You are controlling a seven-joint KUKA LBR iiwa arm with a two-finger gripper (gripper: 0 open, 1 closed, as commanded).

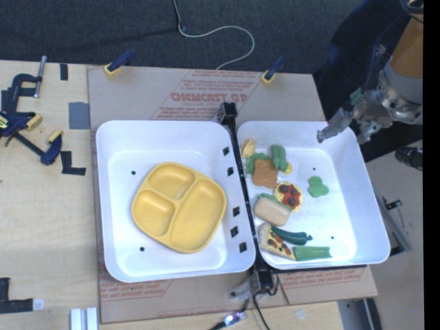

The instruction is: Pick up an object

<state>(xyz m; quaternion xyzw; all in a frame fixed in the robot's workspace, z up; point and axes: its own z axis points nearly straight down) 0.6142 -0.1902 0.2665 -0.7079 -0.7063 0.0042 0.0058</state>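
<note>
two shallow white bins are sitting side by side on a cardboard sheet [206, 95] clamped over the wooden bench [41, 205]. the left bin [117, 150] is holding a yellow divided plate [179, 205], lying flat near its middle. the right bin [350, 205] is carrying a cluster of toy food along its left side: a brown piece [265, 174] with green bits above it, a small pizza round [288, 195], a tan bread-like piece [272, 210], a dark green pod [291, 236] and a pizza slice [276, 246] near the front wall, and a green leafy piece [317, 186] lying apart toward the middle. the arm [411, 47] is reaching in from the right, and its gripper [335, 128] is hovering over the right bin's far right corner, above the rim and well apart from the food; nothing is showing between its fingers, and how far it is open cannot be told.
</note>
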